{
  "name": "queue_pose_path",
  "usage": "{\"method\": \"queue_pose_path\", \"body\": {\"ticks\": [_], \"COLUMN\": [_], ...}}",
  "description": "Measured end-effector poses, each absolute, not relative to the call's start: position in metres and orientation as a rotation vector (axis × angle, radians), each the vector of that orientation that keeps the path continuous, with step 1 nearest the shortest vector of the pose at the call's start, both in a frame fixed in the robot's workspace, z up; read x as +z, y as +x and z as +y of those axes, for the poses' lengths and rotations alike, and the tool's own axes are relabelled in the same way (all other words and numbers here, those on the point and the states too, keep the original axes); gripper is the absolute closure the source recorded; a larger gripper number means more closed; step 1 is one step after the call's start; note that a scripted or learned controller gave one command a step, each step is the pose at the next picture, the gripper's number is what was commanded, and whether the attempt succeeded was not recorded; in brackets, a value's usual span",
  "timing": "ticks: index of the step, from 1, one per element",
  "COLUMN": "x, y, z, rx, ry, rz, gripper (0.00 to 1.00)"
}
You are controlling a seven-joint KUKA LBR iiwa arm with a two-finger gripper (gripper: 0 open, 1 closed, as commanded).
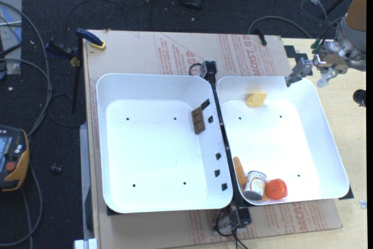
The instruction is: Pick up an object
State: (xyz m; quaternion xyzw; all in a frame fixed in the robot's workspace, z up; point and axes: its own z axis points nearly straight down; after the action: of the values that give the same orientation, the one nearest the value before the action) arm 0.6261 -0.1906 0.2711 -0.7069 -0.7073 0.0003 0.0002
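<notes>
One fixed camera looks down slantwise on both bins (pixel 116 90).

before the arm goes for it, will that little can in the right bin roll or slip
Probably. The can lies tilted in the near corner of the right bin, so a push may roll it. The tomato and carrot crowd it, so the grasp looks cramped.

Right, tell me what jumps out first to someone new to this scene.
The red tomato in the right bin's near corner, packed beside a can and a carrot. Next, the yellow chunk alone at that bin's far side, and the brown bar against the left bin's right wall. The tool hangs over the right bin's far corner.
</notes>
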Motion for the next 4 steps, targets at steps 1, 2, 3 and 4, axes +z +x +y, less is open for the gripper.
{"method": "queue_pose_path", "body": {"ticks": [1, 2, 3, 4], "x": [0.295, 0.282, 0.276, 0.315], "y": [0.593, 0.632, 0.602, 0.652], "z": [-0.152, -0.172, -0.144, -0.157], "rx": [-0.003, 0.002, 0.0, -0.002], "ry": [-2.22, -2.221, -2.219, -2.222], "rz": [-2.225, -2.22, -2.223, -2.224], "gripper": [0.0, 0.0, 0.0, 0.0]}}
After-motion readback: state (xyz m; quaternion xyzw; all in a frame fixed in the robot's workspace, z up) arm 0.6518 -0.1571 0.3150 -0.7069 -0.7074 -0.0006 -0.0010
